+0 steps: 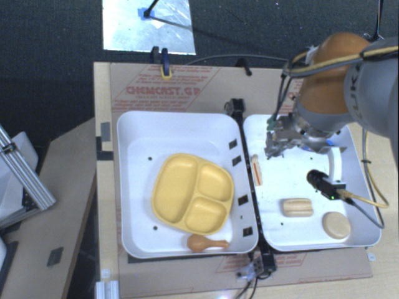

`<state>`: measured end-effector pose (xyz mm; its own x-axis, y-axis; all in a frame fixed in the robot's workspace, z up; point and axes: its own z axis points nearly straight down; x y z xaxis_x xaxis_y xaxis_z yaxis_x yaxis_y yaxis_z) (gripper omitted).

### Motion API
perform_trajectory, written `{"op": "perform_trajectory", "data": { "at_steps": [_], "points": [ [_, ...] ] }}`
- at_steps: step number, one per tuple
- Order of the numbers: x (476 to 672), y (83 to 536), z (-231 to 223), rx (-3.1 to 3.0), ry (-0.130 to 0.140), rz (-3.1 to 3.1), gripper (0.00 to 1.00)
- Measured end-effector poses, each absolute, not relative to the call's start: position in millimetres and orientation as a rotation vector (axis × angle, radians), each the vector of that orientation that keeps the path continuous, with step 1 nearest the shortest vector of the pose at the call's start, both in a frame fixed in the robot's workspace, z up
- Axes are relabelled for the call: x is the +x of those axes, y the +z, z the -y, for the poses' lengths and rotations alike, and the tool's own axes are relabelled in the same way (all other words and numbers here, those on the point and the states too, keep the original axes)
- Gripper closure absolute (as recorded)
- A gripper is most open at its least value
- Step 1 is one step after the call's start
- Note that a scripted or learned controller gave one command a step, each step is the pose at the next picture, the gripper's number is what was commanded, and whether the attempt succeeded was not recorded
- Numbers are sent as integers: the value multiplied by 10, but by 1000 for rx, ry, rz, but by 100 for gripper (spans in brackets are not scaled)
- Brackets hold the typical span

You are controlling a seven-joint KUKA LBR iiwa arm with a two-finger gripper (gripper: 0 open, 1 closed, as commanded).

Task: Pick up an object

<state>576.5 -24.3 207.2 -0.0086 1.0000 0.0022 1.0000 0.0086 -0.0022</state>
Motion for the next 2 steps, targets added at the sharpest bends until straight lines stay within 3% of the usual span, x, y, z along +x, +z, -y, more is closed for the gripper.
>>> {"op": "perform_trajectory", "data": {
  "at_steps": [2],
  "points": [
    [5354, 2250, -817, -2209, -1, 2231, 100]
  ]
}}
